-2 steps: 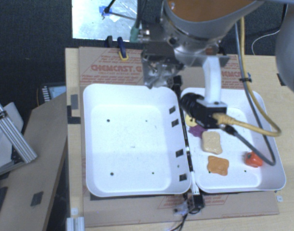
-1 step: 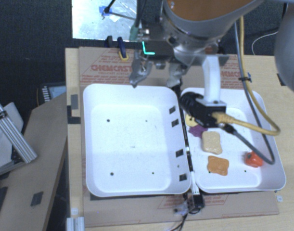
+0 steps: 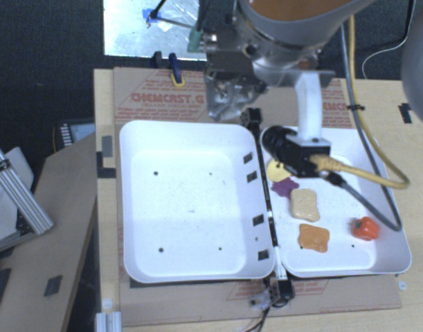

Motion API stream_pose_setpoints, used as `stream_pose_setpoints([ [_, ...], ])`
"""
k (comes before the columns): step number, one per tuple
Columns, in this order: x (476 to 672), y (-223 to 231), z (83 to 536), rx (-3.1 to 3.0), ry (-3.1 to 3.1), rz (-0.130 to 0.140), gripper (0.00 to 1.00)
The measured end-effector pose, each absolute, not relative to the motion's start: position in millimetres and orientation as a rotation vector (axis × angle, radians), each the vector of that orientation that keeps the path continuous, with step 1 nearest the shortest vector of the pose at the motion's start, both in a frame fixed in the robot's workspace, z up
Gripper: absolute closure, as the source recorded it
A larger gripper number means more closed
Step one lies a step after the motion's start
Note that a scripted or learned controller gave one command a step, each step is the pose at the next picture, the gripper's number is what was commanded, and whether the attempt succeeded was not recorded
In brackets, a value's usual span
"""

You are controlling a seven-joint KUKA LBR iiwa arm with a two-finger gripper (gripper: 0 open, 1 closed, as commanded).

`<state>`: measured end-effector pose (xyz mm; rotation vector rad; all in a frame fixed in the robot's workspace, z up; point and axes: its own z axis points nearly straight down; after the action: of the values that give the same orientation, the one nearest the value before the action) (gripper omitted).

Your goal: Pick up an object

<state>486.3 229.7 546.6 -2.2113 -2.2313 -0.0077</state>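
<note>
Here is the grey arm's gripper [image 3: 228, 109], up beyond the far rim of the two bins and well back and to the left of the beige rounded block [image 3: 304, 205]. It is a blur of metal, so I cannot tell whether it is open or closed, and nothing shows in its grip.

The beige rounded block lies in the shallow white right bin [image 3: 388, 258], near the wall that bin shares with its neighbour. Just behind the block sits a small purple jagged piece [image 3: 284, 186], close against its far left corner. Behind that again is a yellow rounded piece [image 3: 275, 169], partly covered. Just in front of the block lies a flat orange piece [image 3: 313, 237]; whether the two touch I cannot say. Off to the block's right and a little forward is a red-orange pepper-shaped toy [image 3: 364, 228], apart from the rest.

Left of the block, across the shared wall, the shallow white left bin [image 3: 190, 206] shows a bare floor with a few dark dots. Both bins rest on a brown card sheet with red print [image 3: 163, 97] spread over the worktop [image 3: 102, 88].
</note>
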Motion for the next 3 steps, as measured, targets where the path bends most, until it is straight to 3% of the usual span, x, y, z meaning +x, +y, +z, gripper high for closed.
stream_pose_setpoints([
  [1,511.7,234,534,-2.222,-2.223,-0.003,1.0],
  [2,599.3,233,534,-2.225,-2.222,-0.005,1.0],
  [3,538.6,230,536,-2.215,-2.227,-0.004,1.0],
])
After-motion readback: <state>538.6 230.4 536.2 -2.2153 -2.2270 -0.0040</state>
